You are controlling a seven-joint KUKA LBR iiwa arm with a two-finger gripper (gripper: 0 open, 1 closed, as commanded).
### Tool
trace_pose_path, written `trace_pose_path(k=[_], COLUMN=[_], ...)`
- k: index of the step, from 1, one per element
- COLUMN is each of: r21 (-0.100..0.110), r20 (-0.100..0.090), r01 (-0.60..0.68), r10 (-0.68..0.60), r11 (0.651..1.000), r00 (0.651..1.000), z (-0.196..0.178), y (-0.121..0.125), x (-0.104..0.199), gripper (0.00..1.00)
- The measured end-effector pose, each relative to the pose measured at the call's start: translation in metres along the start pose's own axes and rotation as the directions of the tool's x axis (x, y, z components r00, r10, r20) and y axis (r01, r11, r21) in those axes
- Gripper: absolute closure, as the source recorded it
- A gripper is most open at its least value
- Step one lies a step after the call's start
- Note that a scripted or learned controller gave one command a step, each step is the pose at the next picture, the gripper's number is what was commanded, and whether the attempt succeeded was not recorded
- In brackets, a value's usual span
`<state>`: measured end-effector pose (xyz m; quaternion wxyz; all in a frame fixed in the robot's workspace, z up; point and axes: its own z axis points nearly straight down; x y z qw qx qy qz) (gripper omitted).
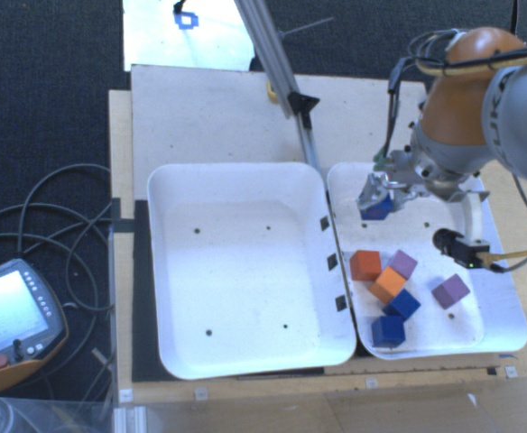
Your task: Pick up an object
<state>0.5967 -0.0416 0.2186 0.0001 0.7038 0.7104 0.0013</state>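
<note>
Gripper first: my fingers are clamped on a blue cube, which shows between and just under the tips, at the far end of the right bin. So the thing I was sent for sits directly below my wrist, not off to either side. I judge the cube looks clear of the bin floor or barely so; I cannot tell which. The coming move turns on going straight up, since the cube has no long axis to favour. Nearer the camera from my hand lie a red cube, an orange cube, a lilac cube, two more blue ones and a purple cube, all well apart from my grip. The left bin lies beyond the divider.
</note>
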Motion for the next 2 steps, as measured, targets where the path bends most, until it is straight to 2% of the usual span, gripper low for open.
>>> trace_pose_path(k=[1,2], r21=[0.001,-0.002], r20=[0.0,-0.001], r01=[0.001,0.002], r10=[-0.001,-0.002], r11=[1.0,1.0], r00=[1.0,1.0], z=[0.007,-0.008], y=[0.01,0.027], x=[0.05,0.1], gripper=[1.0,1.0])
